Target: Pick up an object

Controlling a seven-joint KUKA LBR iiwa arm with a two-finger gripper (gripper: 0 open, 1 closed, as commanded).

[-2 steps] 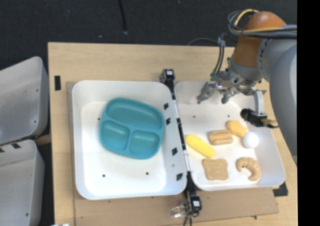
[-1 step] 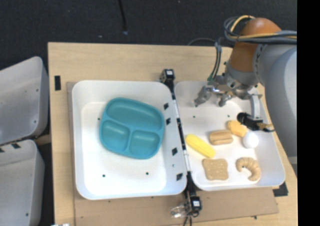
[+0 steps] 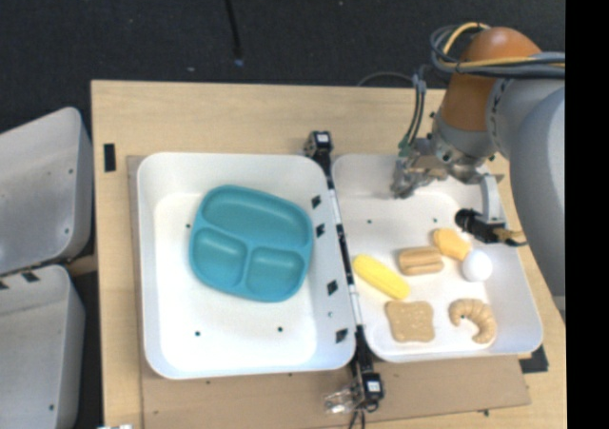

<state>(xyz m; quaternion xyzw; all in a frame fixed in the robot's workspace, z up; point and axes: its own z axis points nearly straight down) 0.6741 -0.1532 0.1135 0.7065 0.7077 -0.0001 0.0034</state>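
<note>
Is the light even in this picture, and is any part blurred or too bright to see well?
In the camera view the light is soft and fairly even, with faint shadows; the right bin is bright, so the egg nearly merges with it. The plate and the banana are reasonably sharp. The gripper is small and blurry, its details hard to read.

two white bins (image 3: 152, 322) — one blue divided plate (image 3: 251, 243), one yellow banana (image 3: 381, 277), one toast slice (image 3: 411, 321), one croissant (image 3: 475, 317), one egg (image 3: 477, 266) — two bread rolls (image 3: 421, 261).
</note>
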